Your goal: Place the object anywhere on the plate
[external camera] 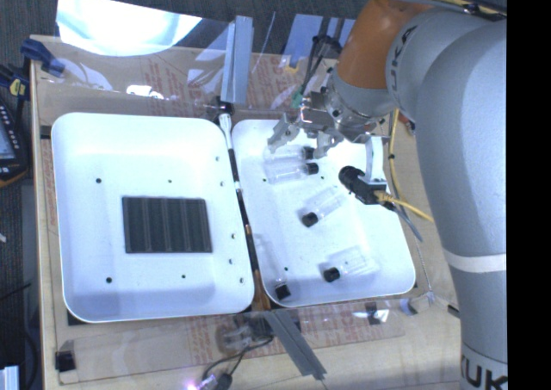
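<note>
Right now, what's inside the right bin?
The right bin holds three clear bottles with black caps and a small black piece. The gripper and arm cover its far corner.

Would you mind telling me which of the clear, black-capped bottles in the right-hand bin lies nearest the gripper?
The bottle at the bin's far end, right beneath the gripper. The middle bottle and the near bottle lie further toward the front edge.

Three clear plastic bottles with black caps lie on their sides in the right bin: the first bottle at the far end, the second bottle near the middle, the third bottle toward the near edge. The plate, a dark, ribbed rectangle, lies flat in the left bin, well apart from all three.
</note>
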You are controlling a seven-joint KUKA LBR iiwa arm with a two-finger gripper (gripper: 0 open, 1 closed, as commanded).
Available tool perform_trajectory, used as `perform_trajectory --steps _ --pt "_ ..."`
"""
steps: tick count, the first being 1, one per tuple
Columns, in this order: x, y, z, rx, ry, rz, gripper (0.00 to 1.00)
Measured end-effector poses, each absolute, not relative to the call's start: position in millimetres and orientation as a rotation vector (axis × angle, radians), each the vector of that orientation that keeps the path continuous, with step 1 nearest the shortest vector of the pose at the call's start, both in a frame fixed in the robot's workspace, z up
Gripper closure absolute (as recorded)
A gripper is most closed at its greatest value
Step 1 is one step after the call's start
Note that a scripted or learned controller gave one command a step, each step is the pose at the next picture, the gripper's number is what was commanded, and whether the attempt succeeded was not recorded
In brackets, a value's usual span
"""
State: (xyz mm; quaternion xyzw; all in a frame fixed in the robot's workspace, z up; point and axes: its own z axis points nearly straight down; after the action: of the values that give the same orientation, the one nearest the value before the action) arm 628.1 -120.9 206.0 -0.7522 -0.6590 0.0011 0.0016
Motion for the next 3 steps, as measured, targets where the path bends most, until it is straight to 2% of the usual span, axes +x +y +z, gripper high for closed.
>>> perform_trajectory --steps 1,2,3 --pt "593.8 -36 190 -2.513 -1.877 0.010 1.00" --pt "554.3 44 221 -2.743 -1.521 0.012 1.00" --pt "474.5 78 189 -2.926 -1.136 0.016 1.00"
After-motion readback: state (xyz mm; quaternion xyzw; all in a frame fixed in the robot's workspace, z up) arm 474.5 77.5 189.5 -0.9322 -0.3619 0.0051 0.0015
